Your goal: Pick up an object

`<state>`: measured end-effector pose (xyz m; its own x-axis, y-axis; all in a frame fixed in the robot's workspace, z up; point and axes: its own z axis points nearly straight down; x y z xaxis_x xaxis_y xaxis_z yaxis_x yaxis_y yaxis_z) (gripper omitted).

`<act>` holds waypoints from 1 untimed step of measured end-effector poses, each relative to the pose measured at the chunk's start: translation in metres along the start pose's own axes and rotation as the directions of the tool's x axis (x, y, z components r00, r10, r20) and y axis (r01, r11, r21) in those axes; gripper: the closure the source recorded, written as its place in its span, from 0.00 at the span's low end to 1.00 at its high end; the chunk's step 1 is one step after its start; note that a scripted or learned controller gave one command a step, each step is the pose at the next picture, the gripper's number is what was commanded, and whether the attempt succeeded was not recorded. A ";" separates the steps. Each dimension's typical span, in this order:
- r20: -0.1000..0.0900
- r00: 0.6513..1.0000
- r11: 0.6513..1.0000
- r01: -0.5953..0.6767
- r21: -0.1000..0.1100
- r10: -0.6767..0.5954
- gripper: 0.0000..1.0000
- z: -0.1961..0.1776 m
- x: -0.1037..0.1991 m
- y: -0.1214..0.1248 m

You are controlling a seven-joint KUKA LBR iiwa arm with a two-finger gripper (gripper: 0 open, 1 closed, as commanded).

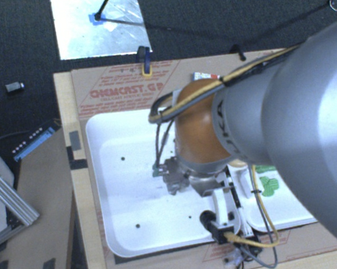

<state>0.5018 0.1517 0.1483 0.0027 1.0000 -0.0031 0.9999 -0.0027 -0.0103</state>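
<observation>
Cardboard-lined bench (117, 88) on dark carpet (3, 36), white bins (117, 169) (jaws' state: cannot tell).

My arm (291, 118) reaches over the left bin (114, 170); a green object (269, 186) lies in the right bin (293, 212).

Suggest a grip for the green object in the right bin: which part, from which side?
Probably from straight above. The green object lies low on the floor of the right bin, close to the wall beside the left bin, so a sideways approach looks blocked. Grip across its middle. The arm hides its upper edge, so its full shape is unclear.
</observation>
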 end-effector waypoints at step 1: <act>-0.010 1.000 1.000 0.008 -0.028 -0.008 1.00 -0.192 -0.002 -0.011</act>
<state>0.4924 0.1504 0.3401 -0.0050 1.0000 0.0070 0.9998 0.0049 0.0180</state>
